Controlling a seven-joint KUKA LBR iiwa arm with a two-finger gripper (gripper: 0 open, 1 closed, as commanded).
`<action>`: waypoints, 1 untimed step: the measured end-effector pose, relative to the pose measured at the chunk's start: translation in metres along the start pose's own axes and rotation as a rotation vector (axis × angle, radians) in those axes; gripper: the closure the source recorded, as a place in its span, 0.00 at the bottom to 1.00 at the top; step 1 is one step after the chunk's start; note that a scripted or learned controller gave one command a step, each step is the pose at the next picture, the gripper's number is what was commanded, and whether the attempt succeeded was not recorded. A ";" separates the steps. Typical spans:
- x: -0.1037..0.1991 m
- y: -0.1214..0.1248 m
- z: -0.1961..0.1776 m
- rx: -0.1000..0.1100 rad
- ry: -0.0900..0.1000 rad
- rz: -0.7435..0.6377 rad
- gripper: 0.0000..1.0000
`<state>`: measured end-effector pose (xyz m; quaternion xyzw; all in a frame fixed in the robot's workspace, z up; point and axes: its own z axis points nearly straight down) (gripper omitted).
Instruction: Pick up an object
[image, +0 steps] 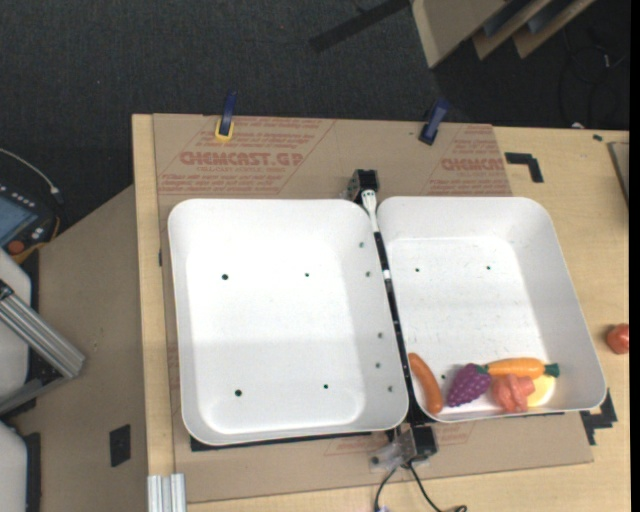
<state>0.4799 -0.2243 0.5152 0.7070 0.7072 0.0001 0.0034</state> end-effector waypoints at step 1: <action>0.000 0.000 -0.021 -0.002 0.000 0.000 1.00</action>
